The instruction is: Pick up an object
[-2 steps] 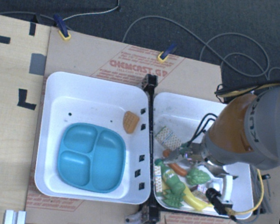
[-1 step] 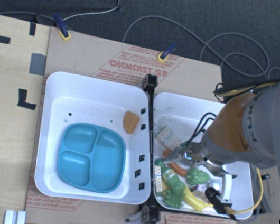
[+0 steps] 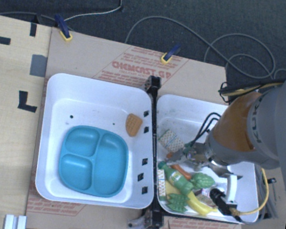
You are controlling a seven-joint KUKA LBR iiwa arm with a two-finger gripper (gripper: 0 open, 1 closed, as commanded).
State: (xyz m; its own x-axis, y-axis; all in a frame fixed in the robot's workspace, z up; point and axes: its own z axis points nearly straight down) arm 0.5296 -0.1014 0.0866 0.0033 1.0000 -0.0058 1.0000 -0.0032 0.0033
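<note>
Two white bins (image 3: 54,123) are seen on the bench. A blue plate (image 3: 93,161) and a waffle (image 3: 133,125) lie in the left one. The tool (image 3: 189,155) is lowered over the toy food (image 3: 185,187) piled in the right bin; its grip cannot be told.

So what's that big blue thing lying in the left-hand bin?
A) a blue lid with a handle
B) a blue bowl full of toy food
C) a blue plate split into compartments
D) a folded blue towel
C: the blue plate in the left bin is a flat dish with raised ridges dividing it into three sections, and nothing lies in them; a small orange waffle-like piece lies beside it.
</note>
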